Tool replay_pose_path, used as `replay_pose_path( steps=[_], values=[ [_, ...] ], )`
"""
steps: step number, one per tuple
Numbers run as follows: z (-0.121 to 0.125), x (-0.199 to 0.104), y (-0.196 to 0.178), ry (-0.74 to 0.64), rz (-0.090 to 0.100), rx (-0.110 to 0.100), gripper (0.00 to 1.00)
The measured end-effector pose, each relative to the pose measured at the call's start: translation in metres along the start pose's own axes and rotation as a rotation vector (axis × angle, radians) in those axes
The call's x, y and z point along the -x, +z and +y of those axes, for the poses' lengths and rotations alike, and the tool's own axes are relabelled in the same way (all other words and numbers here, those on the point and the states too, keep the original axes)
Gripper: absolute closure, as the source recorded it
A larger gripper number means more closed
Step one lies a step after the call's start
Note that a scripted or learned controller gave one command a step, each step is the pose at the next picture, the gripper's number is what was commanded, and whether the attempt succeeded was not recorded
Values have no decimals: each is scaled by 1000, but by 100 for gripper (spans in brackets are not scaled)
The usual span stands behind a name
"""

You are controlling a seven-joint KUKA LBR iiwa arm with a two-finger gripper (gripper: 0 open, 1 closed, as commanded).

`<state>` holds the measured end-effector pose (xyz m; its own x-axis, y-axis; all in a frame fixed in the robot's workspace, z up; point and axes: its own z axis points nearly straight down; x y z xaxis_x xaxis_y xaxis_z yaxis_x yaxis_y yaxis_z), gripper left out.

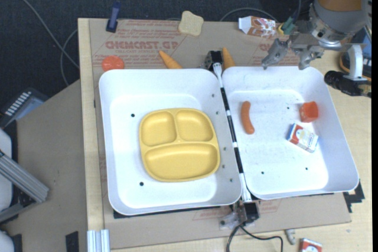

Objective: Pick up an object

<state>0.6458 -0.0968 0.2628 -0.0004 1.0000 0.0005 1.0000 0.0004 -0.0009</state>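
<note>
Above the right bin's (333, 171) far rim: gripper (287, 60), fingers (271, 59) spread apart, holding nothing. Inside that bin: orange sausage (247, 117) near its left wall; red block (309, 111) and small carton (302, 138) toward its right wall.

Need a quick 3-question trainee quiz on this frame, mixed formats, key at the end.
1. True or false: the yellow divided tray sits in the left bin.
2. Which lies nearest the divider between the bins? A) the red block B) the sausage C) the small carton
3. Fill in: the hand is above the ___ edge of the right bin.

Key: 1 true. 2 B. 3 far; its two fingers look spread, with nothing between them.
</note>
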Motion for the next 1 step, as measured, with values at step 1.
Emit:
replay_pose_path(
  steps=[1],
  values=[
    [1,70,105,1,0,-2,0]
  ],
)
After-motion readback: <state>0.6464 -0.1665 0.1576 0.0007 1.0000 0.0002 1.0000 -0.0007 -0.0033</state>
